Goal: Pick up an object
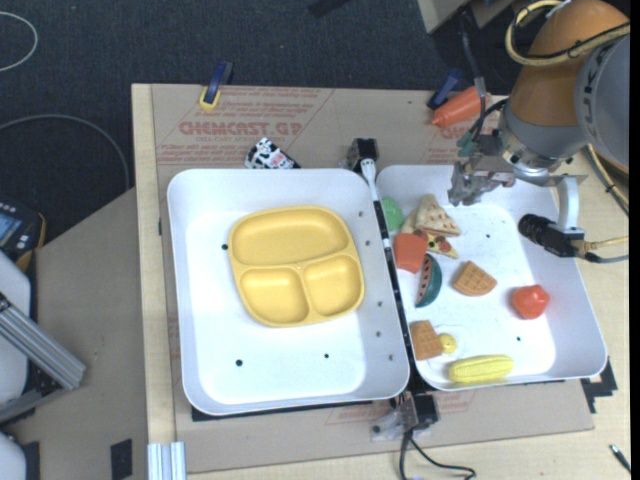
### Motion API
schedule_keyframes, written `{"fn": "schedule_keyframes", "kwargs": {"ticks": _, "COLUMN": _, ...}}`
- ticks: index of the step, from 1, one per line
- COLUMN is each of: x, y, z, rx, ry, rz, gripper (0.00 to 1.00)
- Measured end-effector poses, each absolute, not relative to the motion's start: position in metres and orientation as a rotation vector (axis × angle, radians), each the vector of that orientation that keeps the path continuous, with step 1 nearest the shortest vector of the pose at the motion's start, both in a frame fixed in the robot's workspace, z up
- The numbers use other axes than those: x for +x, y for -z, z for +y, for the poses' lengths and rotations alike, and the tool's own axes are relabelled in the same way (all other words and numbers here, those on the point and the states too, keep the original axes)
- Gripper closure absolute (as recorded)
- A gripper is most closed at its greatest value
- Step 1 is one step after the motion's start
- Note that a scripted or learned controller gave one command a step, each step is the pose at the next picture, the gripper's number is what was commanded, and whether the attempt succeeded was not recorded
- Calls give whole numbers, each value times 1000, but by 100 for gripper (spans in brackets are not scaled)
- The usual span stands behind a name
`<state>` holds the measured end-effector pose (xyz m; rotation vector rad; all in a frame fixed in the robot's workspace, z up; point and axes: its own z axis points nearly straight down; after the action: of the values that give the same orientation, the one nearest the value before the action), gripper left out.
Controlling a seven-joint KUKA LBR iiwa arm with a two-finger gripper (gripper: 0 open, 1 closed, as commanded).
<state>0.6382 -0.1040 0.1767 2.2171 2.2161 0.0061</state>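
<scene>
The likeliest target is the pizza slice [434, 215], a tan wedge with dark spots lying near the top left of the right bin [560, 358], just beside a green piece [392, 214] at the bin's left wall. The gripper [470, 183] hangs just above and to the right of it, close to the bin's back edge, with nothing seen between its fingers; whether the jaws are spread or pressed together I cannot tell, as the metal parts blur together at this angle

Below the pizza lie a red block [409, 251] and a watermelon slice [429, 279], nearly touching each other, then a waffle-like wedge [473, 279] and, further right, a red pepper [530, 301]. Near the front of the bin are a cracker [426, 339] and a corn cob [480, 369]. The left bin [200, 348] holds a yellow divided plate [296, 265]

I judge the step to be the approach: the arm is positioned over the bin but no grasp is made yet. The next move calls for a short shift toward the pizza, a straight descent, and a close across its narrow width. The slice lies flat and thin, so the fingers must reach almost to the bin floor, and the crowding at its lower edge risks nudging the neighbours
</scene>
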Motion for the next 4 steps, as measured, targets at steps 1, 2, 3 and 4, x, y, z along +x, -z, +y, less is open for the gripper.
{"fn": "schedule_keyframes", "kwargs": {"ticks": 1, "x": 640, "y": -229, "z": -104, "rx": 2215, "ry": -7, "rz": 2217, "gripper": 100}}
{"fn": "schedule_keyframes", "kwargs": {"ticks": 2, "x": 604, "y": -235, "z": -72, "rx": 2221, "ry": 1, "rz": 2227, "gripper": 100}}
{"fn": "schedule_keyframes", "kwargs": {"ticks": 3, "x": 564, "y": -229, "z": -22, "rx": 2220, "ry": 2, "rz": 2231, "gripper": 100}}
{"fn": "schedule_keyframes", "kwargs": {"ticks": 4, "x": 530, "y": -214, "z": 18, "rx": 2221, "ry": 4, "rz": 2230, "gripper": 100}}
